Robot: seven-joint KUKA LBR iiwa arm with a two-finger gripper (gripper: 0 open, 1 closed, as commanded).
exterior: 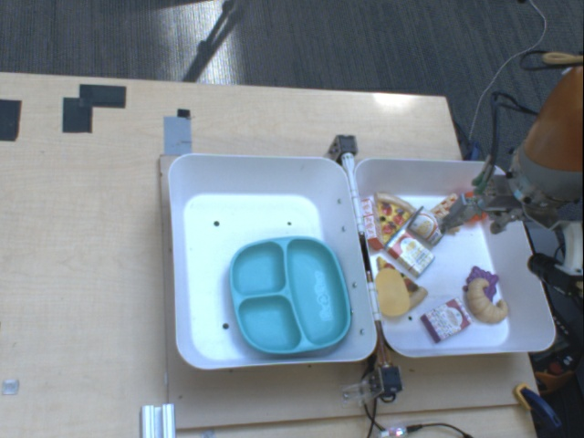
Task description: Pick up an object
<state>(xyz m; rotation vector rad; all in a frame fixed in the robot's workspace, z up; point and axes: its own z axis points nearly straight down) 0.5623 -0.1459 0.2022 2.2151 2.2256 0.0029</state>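
Gleaming rounded teal plastic tray (290, 294)

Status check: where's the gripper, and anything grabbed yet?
Gripper low over right bin, top edge. Toy food loose below. Blue tray in left bin.

One fixed camera looks down aslant over both bins (274, 167) from above.
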